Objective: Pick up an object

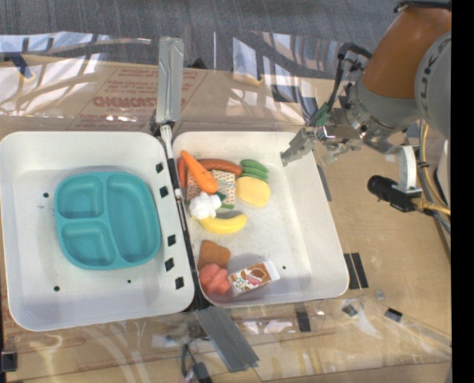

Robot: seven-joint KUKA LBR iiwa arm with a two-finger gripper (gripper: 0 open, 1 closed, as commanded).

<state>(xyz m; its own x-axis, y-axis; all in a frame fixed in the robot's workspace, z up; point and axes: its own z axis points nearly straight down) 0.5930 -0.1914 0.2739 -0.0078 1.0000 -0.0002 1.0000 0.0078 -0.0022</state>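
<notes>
1. Toy food is lying in a loose pile in the right bin, crowded against that bin's left wall; any piece of it would do as the object to pick up.
2. Pile contents, far edge to near edge: a carrot and a sausage are sitting by the far-left corner, a green pod just beside them, a yellow fruit next, a white piece touching a banana, then a brown piece, a pink piece and a small carton near the near edge.
3. The left bin is carrying a teal divided plate.
4. The gripper is hanging over the far-right corner of the right bin, well apart from the pile, with the grey arm reaching in behind it.
5. Nothing is showing between its fingers, so it is carrying nothing; the fingers are looking slightly parted, though at this size I cannot tell for sure.
6. Progress, as judged: nothing is lifted, every piece is resting on the bin floor, so the pick is not yet done.
7. Left to do, as judged: crossing toward the left wall, descending onto one piece, closing, lifting.
</notes>
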